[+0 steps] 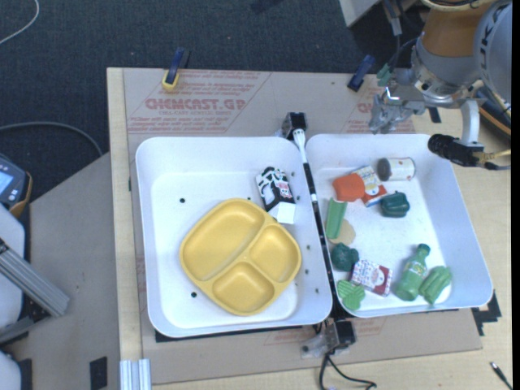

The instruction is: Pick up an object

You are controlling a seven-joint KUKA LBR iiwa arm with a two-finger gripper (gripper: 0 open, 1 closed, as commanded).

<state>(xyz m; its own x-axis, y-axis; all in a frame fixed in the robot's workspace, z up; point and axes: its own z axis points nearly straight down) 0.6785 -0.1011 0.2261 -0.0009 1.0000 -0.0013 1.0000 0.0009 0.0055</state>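
**Gripper poised beyond the right bin, nothing yet taken**

Nearest the camera, along the front wall of the right bin [475, 258], a green bottle [413, 273] is seen lying tilted beside a green pepper-like toy [437, 283], with a red-and-white packet [371, 277] and a leafy green piece [350, 294] just beside them. These are judged to be light, hollow plastic toys: stiff, somewhat slippery, unlikely to break. The bottle would best be taken across its body, where the sides are narrowest and most parallel.

In the left bin [154, 218] a yellow divided plate [240, 255] is laid; it is broad and flat, and a poor target for two fingers.

Farther back in the right bin, a dark green pepper [395, 205], an orange piece [351, 187] and a small can [396, 168] lying on its side are found close together. The can may roll if nudged.

Farthest off, the gripper [390, 114] hangs above the cardboard beyond the bin's rear wall, apart from every object. Nothing is seen between its fingers; whether the jaws are spread or closed cannot be told.
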